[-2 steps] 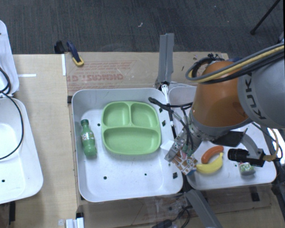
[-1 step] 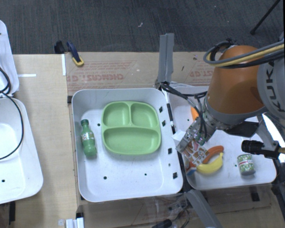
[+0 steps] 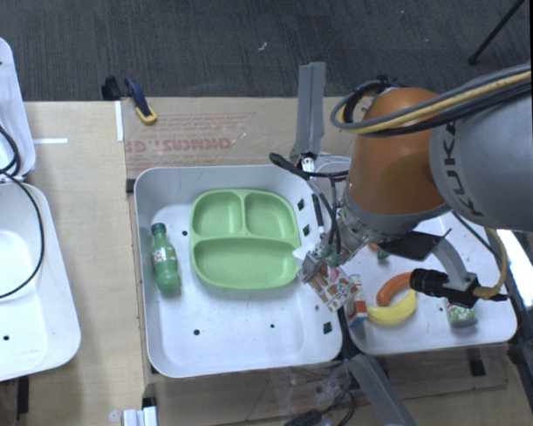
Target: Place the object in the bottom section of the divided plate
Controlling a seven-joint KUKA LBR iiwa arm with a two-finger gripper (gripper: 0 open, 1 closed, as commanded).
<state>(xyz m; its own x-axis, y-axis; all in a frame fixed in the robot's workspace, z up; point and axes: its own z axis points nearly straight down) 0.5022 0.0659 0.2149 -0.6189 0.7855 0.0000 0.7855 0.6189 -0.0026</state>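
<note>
I see the grey arm with the orange band coming in from the right, and its two-finger gripper (image 3: 319, 265) is low over the wall between the two shallow white bins. Whether it is clenched or released I cannot tell, because the wrist hides that part. Just below the gripper a small colourful printed packet (image 3: 336, 290) lies across the edge between the bins; I cannot tell if it touches the gripper.

The light green divided plastic plate (image 3: 245, 239) lies flat in the left white bin (image 3: 227, 336), and its wide bottom section faces the near side. A small green plastic bottle (image 3: 165, 259) lies beside the plate on its left. In the right white bin (image 3: 432, 333) I see a yellow toy banana (image 3: 394, 311), an orange curved piece (image 3: 393, 286) just above it, and a small grey-green object (image 3: 461, 314) further right.
</note>
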